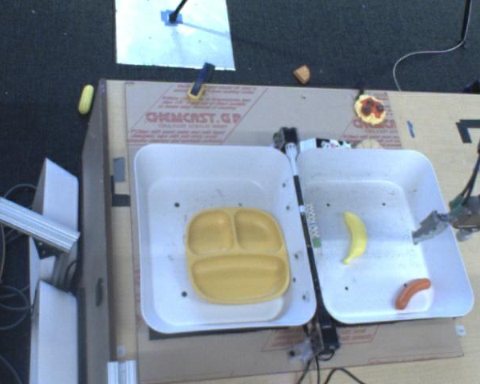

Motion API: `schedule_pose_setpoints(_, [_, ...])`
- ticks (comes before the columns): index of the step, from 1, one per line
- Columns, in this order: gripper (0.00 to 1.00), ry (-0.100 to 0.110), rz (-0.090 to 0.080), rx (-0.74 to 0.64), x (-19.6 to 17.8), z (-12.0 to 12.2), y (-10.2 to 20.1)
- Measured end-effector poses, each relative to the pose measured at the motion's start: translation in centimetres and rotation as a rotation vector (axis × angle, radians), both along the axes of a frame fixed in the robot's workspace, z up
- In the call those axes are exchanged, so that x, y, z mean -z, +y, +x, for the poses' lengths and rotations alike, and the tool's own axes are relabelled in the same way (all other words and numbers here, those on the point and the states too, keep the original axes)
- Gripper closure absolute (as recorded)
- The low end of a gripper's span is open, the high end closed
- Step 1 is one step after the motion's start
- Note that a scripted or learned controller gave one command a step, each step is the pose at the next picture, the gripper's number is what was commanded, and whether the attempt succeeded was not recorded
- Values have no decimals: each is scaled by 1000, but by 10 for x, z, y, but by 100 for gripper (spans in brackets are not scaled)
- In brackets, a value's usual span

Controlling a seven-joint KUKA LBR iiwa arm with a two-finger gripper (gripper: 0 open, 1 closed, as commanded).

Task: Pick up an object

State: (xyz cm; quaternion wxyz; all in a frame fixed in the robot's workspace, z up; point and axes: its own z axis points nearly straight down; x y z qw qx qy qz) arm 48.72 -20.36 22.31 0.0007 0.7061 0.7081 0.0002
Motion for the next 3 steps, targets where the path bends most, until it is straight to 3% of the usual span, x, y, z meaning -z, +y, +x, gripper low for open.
schedule_pose_setpoints(1, [0,0,2,-2,30,61,97])
schedule_pose_setpoints(2, [0,3,1,0,134,66,112])
schedule_pose_setpoints(3, [100,-1,0,0,123,67,111])
